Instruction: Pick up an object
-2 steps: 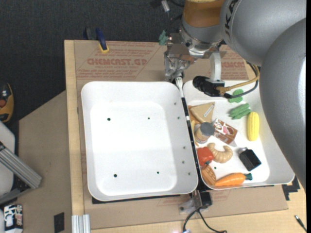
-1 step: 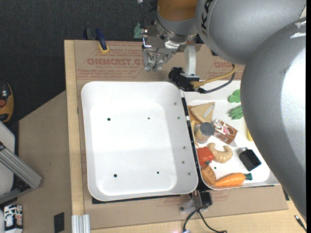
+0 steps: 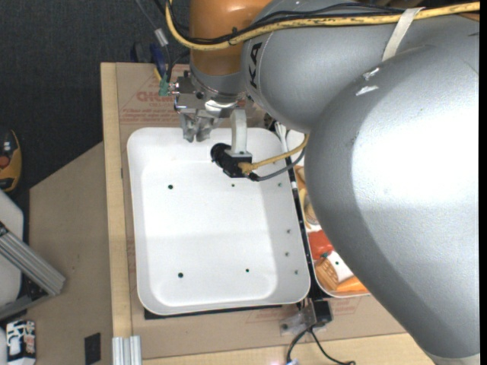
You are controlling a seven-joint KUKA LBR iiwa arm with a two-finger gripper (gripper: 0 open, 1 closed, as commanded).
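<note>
My gripper [image 3: 196, 134] hangs over the far edge of the left white bin [image 3: 213, 280], near its back left corner. Its two fingers stand close together, shut, with nothing between them. In the right bin [image 3: 304, 226], a red thing [image 3: 321, 245] and an orange thing [image 3: 344, 277] peek out from under the arm. The large grey arm hides most of that bin.
A black cable plug [image 3: 228, 160] and a yellow cable dangle from the wrist over the left bin's back part. The bins rest on a brown board [image 3: 114, 204]. A metal rail [image 3: 30, 261] lies at the left, off the board.
</note>
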